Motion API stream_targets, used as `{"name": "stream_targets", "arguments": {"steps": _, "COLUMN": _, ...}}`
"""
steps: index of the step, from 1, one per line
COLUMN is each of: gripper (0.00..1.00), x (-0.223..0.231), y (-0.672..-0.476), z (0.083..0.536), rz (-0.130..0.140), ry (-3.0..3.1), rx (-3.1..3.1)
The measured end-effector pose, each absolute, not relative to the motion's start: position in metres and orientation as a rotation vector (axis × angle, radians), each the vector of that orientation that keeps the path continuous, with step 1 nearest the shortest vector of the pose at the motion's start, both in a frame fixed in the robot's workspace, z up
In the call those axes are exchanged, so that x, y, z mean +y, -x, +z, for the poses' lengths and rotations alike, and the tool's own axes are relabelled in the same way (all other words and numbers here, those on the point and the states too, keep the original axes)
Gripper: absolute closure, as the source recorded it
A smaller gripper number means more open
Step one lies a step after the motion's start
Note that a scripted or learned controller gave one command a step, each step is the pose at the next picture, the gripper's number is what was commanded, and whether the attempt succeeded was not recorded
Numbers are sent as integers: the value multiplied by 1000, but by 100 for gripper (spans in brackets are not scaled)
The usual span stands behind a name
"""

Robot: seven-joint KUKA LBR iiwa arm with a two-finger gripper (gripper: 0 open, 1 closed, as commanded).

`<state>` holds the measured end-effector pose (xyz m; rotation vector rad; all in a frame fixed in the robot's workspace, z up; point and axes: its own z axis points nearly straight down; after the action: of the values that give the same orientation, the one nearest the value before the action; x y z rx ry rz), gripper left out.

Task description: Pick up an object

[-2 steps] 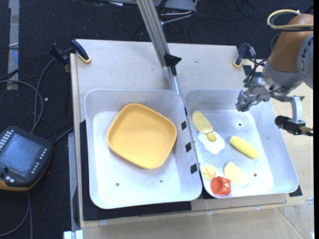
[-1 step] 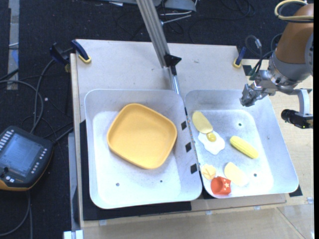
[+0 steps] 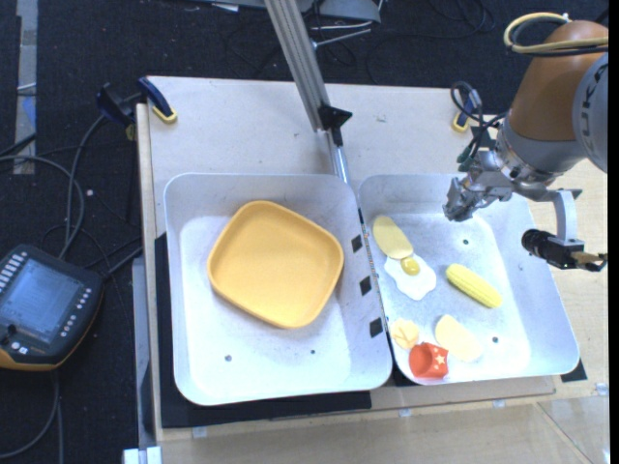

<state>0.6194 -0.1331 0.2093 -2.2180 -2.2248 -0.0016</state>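
Grey gripper (image 3: 462,204); tips indistinct

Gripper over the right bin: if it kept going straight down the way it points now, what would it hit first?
Most likely the bare white floor of the right bin near its back edge. The gripper points down and a little left there. The nearest item, the pale yellow oval piece, lies off to its left, though depth is hard to judge.

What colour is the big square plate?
The big square plastic plate is yellow-orange, seen in the camera view, in the left white bin.
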Motion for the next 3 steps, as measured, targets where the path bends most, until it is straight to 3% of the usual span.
{"name": "stream_targets", "arguments": {"steps": 1, "gripper": 100, "x": -80, "y": -610, "z": 222, "rz": -3, "ry": 2217, "rx": -2226}}
{"name": "stream_targets", "arguments": {"steps": 2, "gripper": 100, "x": -31, "y": -585, "z": 230, "rz": -2, "ry": 2216, "rx": -2226}}
{"name": "stream_targets", "arguments": {"steps": 3, "gripper": 100, "x": 18, "y": -572, "z": 221, "rz": 0, "ry": 2216, "rx": -2225}}
